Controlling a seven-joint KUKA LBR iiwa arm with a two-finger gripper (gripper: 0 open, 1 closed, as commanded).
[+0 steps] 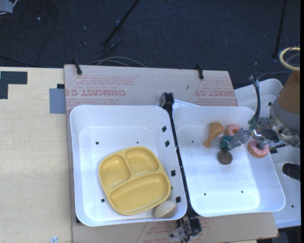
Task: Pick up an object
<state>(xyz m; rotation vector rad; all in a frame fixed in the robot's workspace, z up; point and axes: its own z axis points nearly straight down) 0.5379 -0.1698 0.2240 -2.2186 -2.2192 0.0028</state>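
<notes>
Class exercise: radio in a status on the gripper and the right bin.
Gripper low in right bin. Teal toy and brown disc beside it. Pink donut, drumstick close by.

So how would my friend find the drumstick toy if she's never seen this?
Look in the right white bin, toward its far side. The drumstick toy lies there, left of the end effector. It is tan-orange and club-shaped; the pink ring beside it and the brown disc nearer the camera are round.
</notes>
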